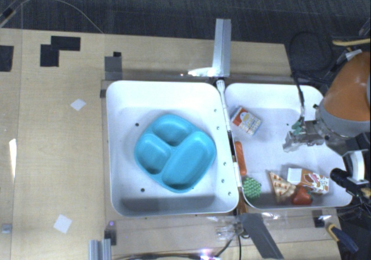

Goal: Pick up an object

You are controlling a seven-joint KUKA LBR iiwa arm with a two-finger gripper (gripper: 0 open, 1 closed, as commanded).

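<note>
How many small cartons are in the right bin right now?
2: one carton near the bin's upper left, another carton at the lower right beside the pizza slice. The arm may hide more.

The grey arm with its orange band [351,94] is cut off by the right edge. The two-finger gripper [297,137] appears too small and blurred to read. The red toy piece [301,196] lies partly hidden under a printed packet [313,181]

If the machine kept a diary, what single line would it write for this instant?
arm: over right bin | gripper: above bin floor, nothing seen held | left bin: blue divided plate | pick: not yet done
</note>
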